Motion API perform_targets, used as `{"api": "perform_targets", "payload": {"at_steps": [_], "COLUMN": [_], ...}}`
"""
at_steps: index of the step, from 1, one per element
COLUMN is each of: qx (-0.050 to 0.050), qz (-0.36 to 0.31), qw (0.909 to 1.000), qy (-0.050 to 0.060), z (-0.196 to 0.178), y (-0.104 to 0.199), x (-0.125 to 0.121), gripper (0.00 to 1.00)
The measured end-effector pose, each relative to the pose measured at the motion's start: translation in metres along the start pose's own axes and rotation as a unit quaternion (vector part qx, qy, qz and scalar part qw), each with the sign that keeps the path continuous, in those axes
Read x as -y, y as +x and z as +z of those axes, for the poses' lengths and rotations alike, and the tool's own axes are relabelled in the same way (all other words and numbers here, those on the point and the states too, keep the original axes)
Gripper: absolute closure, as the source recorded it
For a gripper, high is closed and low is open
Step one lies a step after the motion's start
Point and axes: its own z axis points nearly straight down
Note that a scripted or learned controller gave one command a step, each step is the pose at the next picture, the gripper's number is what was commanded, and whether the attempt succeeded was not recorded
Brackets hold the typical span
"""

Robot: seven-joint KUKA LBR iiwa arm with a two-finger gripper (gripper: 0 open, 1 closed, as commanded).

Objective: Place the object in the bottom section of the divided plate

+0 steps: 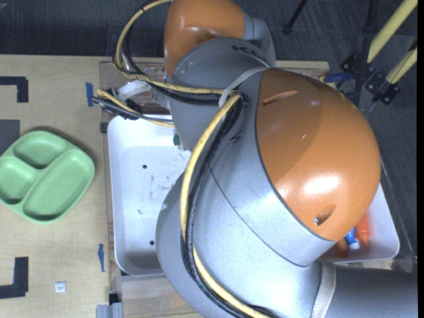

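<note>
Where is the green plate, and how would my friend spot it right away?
Start at the big grey and orange robot arm filling the middle, then look past the shallow white bin to the wooden bench on the left. There lies the pale green plastic divided plate, with two small sections and one big one; nothing else nearby is green.

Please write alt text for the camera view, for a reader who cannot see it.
A large grey and orange robot arm covers most of two shallow white bins. A light green divided plastic plate lies on the wooden bench at left.
</note>
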Motion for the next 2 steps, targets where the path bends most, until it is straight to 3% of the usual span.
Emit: {"api": "perform_targets", "payload": {"at_steps": [1, 2], "qx": [0.003, 0.000], "qz": [-0.003, -0.001], "qw": [1.0000, 1.0000], "qy": [0.000, 0.000], "z": [-0.022, 0.000], "y": [-0.122, -0.045], "x": [-0.009, 0.001], "gripper": [1.00, 1.00]}}
